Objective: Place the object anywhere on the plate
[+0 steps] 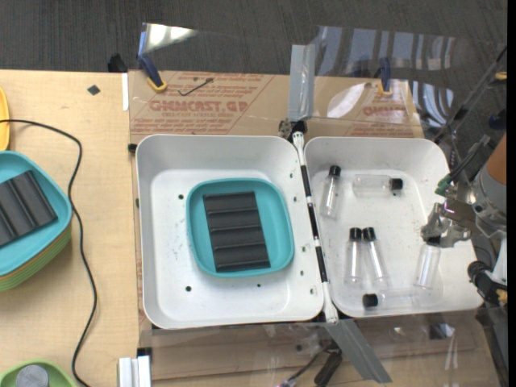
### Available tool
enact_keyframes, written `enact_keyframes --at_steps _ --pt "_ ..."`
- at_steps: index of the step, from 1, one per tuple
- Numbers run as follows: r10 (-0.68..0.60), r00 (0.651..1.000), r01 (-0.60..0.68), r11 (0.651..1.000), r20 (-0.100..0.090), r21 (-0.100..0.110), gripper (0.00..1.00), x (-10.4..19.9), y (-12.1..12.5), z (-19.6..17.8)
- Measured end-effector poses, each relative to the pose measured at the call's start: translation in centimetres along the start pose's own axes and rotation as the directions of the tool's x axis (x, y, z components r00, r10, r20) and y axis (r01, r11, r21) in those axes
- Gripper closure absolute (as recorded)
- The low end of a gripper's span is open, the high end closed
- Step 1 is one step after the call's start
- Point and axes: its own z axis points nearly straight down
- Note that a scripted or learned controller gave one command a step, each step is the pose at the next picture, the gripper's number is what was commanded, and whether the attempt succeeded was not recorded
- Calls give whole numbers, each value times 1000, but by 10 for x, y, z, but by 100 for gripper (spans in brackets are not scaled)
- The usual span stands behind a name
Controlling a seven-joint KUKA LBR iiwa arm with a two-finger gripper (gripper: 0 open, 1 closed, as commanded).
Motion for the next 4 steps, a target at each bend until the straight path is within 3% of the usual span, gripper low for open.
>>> enact_keyframes --at_steps 1,2,3,4 --pt "0 1000 0 1000 0 0 0 0 0 0" --pt "116 993 -116 993 1 -1 0 -5 2 -134" --pt "293 956 -293 956 1 1 0 -33 14 -238" --pt "412 911 -412 911 2 1 0 -27 66 -238"
